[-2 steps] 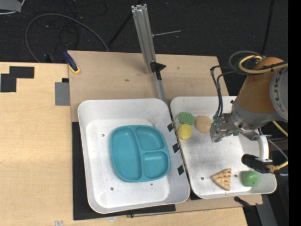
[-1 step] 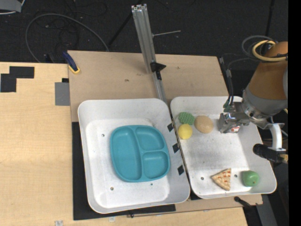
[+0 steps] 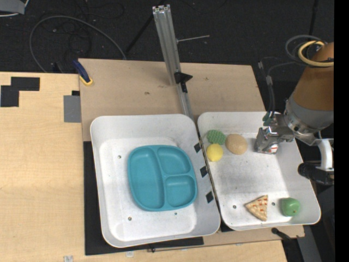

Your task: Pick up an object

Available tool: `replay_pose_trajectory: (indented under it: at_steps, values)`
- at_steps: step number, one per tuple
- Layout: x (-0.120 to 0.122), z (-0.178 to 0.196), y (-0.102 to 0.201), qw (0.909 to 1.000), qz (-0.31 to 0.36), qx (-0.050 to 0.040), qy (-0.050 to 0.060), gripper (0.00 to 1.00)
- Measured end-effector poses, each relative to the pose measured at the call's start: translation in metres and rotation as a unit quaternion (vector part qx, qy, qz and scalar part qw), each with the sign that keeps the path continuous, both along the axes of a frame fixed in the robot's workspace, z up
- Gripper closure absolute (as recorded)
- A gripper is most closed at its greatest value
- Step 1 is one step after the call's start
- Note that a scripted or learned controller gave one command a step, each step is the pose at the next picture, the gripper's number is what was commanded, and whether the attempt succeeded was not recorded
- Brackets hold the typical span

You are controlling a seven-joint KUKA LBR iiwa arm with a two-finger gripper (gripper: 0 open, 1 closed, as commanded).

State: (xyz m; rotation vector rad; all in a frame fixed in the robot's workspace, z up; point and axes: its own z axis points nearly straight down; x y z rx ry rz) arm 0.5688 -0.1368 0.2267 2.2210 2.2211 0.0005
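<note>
Gripper (image 3: 267,145) sits low over the right bin (image 3: 305,214), near its far edge, can't tell its state. Just beside it: round tan bun-like object (image 3: 236,144); yellow ball (image 3: 215,153) and bumpy green piece (image 3: 216,137) near the left wall. Pizza slice (image 3: 258,207) and green apple (image 3: 290,206) along the near edge

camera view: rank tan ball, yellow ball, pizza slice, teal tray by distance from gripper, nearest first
1. tan ball, just left of the gripper
2. yellow ball, right bin's left edge
3. pizza slice, right bin's near end
4. teal tray, left bin
</note>
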Motion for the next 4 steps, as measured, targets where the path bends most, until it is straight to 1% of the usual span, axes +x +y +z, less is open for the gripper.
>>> replay_pose_trajectory:
  at_steps: [1,2,3,4]
  values:
    - [-0.013,0.004,0.060,1.0000,0.002,0.0016,0.002,1.00]
    - [-0.028,0.013,0.114,1.0000,0.003,0.0016,0.002,1.00]
    - [-0.046,0.009,0.153,1.0000,0.002,0.0008,0.003,1.00]
    - [-0.054,0.004,0.212,1.0000,0.003,0.0010,0.003,1.00]
